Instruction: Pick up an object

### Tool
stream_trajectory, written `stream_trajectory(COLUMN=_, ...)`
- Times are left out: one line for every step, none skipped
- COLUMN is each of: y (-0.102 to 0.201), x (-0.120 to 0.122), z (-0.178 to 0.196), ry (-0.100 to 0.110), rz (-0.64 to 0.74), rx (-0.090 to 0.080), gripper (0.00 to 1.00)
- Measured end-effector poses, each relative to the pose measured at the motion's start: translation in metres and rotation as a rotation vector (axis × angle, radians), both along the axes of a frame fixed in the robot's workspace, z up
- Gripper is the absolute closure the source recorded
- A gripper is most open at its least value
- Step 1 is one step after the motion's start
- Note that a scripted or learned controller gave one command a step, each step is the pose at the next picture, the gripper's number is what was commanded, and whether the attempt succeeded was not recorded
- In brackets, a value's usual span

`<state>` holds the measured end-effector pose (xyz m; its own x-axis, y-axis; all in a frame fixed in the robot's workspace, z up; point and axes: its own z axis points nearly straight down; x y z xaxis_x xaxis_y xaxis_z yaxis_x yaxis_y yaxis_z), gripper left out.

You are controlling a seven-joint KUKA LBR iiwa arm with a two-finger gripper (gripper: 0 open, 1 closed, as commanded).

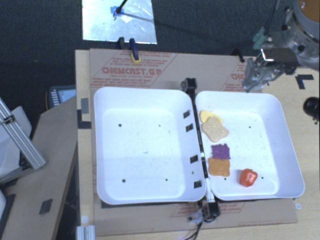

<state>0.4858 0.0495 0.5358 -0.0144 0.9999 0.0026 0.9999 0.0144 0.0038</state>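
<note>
In right bin: five food pieces

Two shallow white bins stand side by side on a brown board; the left bin holds nothing, and the right bin holds five small things near its left wall. A yellow piece touches a beige slice of bread; below them lies a purple piece, just above an orange-brown piece; a red pepper-like object lies near the front wall, apart from the others. The gripper hangs above the far rim of the right bin; the arm comes from the upper right corner.
</note>
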Motion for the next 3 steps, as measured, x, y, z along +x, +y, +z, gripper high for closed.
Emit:
stream_trajectory(y=0.1, x=-0.001, z=-0.12, ry=0.014, rz=0.0, rx=-0.003, gripper=1.0)
stream_trajectory(y=0.154, x=0.0, z=0.007, ry=-0.011, rz=-0.004, rx=0.006, gripper=1.0)
stream_trajectory(y=0.116, x=0.022, z=-0.001, ry=0.001, rz=-0.016, rx=-0.003, gripper=1.0)
